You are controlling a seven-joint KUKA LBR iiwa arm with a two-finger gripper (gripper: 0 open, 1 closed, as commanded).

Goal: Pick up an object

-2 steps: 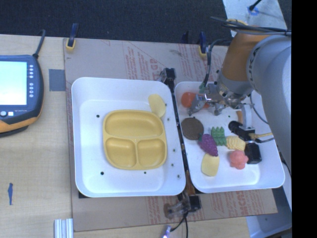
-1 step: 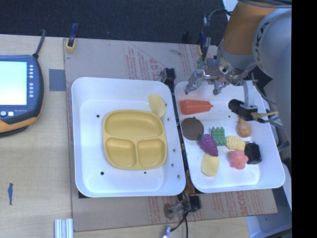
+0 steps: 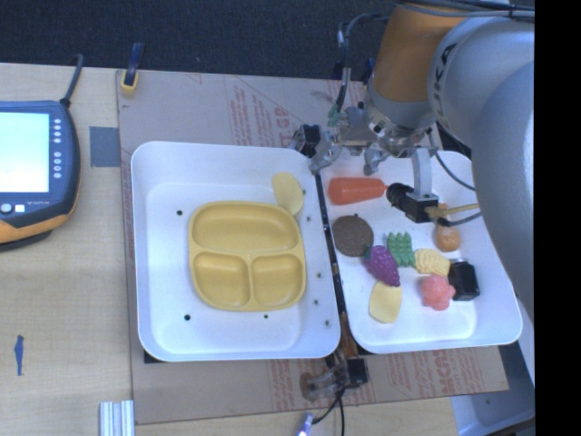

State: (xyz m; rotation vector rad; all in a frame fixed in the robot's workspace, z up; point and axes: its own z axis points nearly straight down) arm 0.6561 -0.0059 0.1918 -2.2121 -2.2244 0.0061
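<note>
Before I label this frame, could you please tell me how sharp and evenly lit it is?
Camera view: even, soft lighting with faint shadows; the yellow tray and the toy carrot look fairly sharp; the white bins are bright but not blown out; the arm looms large and soft near the lens.

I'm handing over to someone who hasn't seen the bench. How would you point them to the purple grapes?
Start at the right bin, the one crowded with toy food. Near its left wall, just below the round brown cookie, lie the purple grapes. They are the one purple, bumpy piece, between the green toy and the pale yellow piece.
</note>
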